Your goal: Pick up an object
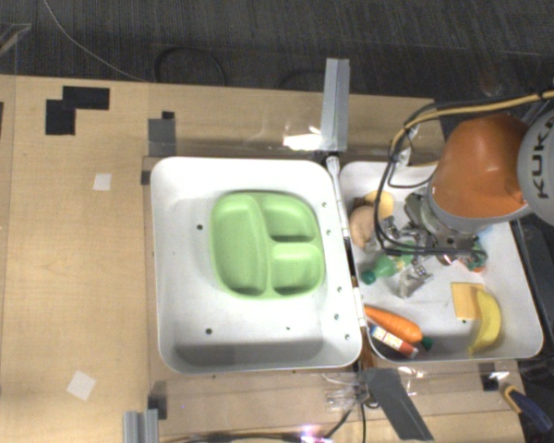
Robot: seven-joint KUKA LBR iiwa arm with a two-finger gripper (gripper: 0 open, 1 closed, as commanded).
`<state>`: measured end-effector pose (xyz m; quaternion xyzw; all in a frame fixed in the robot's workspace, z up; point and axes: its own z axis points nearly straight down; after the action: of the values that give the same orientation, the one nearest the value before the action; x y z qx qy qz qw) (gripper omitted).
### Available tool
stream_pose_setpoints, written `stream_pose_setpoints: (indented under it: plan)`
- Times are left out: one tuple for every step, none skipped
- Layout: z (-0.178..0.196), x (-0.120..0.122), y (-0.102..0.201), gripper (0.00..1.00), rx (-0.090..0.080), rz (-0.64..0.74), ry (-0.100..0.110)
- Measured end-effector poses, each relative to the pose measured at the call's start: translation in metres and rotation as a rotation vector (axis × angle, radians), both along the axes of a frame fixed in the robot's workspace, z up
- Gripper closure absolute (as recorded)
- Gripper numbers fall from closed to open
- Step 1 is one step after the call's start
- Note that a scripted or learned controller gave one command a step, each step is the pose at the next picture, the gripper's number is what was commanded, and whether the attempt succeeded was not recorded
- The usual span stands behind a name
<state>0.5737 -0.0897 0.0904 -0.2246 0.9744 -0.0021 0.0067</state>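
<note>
The left bin (180, 340) fills the middle of the frame and bears a green divided tray (266, 244). In the right bin (526, 317) the arm (480, 169) hangs low over the clutter; I cannot tell the state of its gripper (415, 268). Banana (486, 318) and carrot (394, 322) lie at lower right, hugging the walls, so there is little room beside them.

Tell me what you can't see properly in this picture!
- Pincer: the arm's orange band covers most of it in the camera view, so open or shut cannot be told.
- Right bin: the arm hides part of its floor.
- Green object beside the pincer: partly covered by cables, too small to name.
- Red marker under the carrot: partly hidden by it.
</note>
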Motion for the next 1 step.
stream_pose_setpoints:
  plan:
    - [0.0002,-0.0014,0.0060,0.00,-0.001,-0.002,-0.004]
